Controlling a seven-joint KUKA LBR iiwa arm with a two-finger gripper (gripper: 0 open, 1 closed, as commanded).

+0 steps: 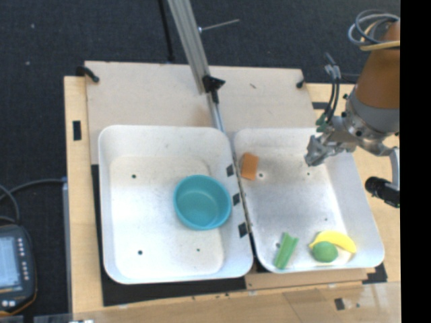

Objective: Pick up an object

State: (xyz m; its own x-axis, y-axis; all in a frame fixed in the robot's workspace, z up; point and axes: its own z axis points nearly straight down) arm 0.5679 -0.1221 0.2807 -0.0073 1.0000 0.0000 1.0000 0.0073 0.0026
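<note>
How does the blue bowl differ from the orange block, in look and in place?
The blue bowl is round and hollow; the orange block is boxy and solid. The bowl is clearly larger than the block. The bowl sits in the left bin, the block in the right bin. Both lie apart from the gripper.

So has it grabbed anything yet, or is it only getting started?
Nothing looks picked up yet. The pincer hangs over the right bin's upper edge. The orange block, green stick, yellow and green fruit and the blue bowl all lie in the bins. The whole grab remains.
</note>
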